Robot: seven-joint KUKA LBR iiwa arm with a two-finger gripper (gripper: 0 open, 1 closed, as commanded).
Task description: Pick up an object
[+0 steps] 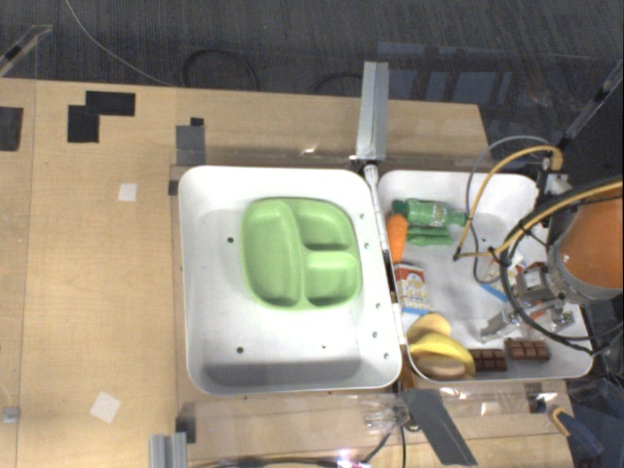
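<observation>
The right white bin (507, 195) holds a green bottle (427, 213) lying at the back, an orange carrot (397, 235), and a small red-and-white carton (412, 286). A yellow banana (430, 329) rests on a tan bun (445, 362) in the front left corner. Two brown chocolate bars (490, 361) (528, 350) lie along the front wall. My gripper (522, 320) hangs over the bin's front right part, just behind the chocolate bars. Its fingers (492, 326) are spread open with nothing between them.
The left white bin (210, 291) carries a green divided plate (297, 252). Yellow and black cables (492, 178) loop from the arm over the right bin's back. A metal post (371, 115) stands behind the divider between the bins.
</observation>
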